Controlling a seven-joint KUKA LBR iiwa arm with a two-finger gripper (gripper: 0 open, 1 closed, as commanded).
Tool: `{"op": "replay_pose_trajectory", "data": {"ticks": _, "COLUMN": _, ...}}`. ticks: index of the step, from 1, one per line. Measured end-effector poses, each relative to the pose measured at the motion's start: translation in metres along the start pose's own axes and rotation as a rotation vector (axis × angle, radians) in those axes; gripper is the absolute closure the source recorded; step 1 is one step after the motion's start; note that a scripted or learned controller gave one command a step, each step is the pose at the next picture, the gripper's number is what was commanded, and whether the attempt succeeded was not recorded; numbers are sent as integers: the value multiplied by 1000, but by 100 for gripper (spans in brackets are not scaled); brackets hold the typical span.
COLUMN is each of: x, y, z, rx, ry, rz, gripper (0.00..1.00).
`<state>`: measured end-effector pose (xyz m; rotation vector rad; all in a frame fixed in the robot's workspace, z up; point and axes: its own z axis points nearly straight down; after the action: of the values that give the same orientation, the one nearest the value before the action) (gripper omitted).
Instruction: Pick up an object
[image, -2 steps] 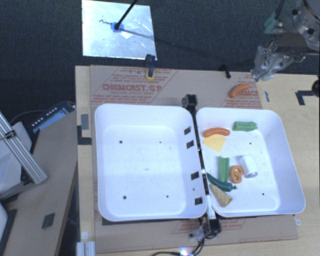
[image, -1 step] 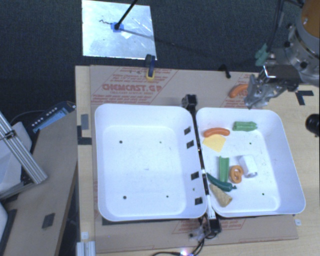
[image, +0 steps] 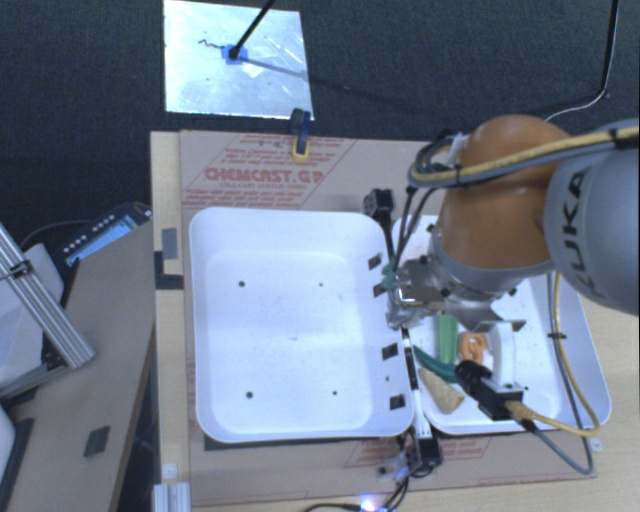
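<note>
The arm's orange and grey wrist hangs over the right bin (image: 585, 390) and hides most of it. Below the wrist lie a green object (image: 444, 333), an orange object (image: 471, 348), a tan wooden-looking piece (image: 441, 389) and a thin teal item (image: 430, 360). The gripper (image: 455, 318) reaches down toward these objects at the bin's left half. Its fingertips are hidden behind the wrist body and cabling. I see nothing lifted off the bin floor.
The left bin (image: 290, 320) is a shallow white tray with a few dark specks. Black clips (image: 390, 350) line the seam between the bins. A yellow cable (image: 560, 425) trails across the right bin's front. A blue-yellow clamp (image: 299, 135) stands at the back.
</note>
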<state>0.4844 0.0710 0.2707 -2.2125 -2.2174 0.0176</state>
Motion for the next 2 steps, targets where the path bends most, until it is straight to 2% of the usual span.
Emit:
{"op": "replay_pose_trajectory", "data": {"ticks": 1, "x": 53, "y": 2, "z": -112, "rx": -28, "ry": 7, "rz": -8, "gripper": 100}}
{"op": "replay_pose_trajectory", "data": {"ticks": 2, "x": 41, "y": 0, "z": -229, "rx": -31, "ry": 6, "rz": -2, "gripper": 100}}
